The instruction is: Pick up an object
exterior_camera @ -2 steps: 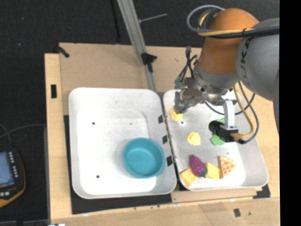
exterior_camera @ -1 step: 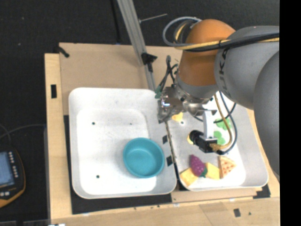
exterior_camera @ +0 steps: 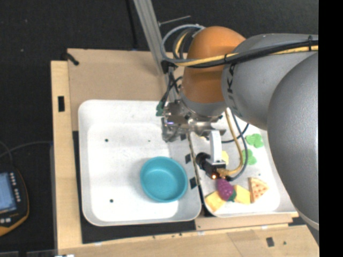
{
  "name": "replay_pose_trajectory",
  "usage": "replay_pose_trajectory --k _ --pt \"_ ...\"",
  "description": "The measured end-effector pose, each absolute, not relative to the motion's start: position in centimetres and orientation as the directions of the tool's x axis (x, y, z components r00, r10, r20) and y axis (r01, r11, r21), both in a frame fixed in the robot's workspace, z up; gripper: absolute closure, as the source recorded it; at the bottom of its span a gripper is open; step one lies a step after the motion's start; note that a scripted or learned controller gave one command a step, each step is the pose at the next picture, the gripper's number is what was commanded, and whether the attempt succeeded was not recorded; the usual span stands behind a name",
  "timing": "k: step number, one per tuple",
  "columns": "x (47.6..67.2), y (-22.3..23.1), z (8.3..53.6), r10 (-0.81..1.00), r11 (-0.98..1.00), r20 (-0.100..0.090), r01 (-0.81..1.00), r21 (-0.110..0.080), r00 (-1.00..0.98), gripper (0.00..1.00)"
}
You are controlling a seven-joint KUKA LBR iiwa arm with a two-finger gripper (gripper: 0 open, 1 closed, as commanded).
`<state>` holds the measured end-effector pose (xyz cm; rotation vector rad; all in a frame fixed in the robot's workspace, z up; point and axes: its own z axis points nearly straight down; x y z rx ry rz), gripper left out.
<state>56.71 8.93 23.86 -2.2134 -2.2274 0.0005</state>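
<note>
A blue bowl [exterior_camera: 163, 179] rests in the left white bin [exterior_camera: 102, 143], near its front right corner. In the right bin [exterior_camera: 268, 202] lie a purple toy [exterior_camera: 225, 189], yellow pieces [exterior_camera: 215, 201], a pizza-slice toy [exterior_camera: 258, 188] and green pieces [exterior_camera: 254, 141]. My gripper [exterior_camera: 172, 125] hangs below the orange wrist band, over the ridge between the two bins, just behind the bowl. The wrist body hides its fingertips.
The grey arm [exterior_camera: 278, 100] covers most of the right bin. A metal pole [exterior_camera: 147, 20] slants up at the back. Cables [exterior_camera: 236, 159] droop over the right bin's toys. A handheld controller [exterior_camera: 9, 197] lies off the bench at the left.
</note>
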Motion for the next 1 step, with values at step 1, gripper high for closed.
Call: replay_pose_trajectory --k 1 --pt "56.75 8.71 23.91 1.000 0.002 0.001 1.000 0.000 -0.002 0.00"
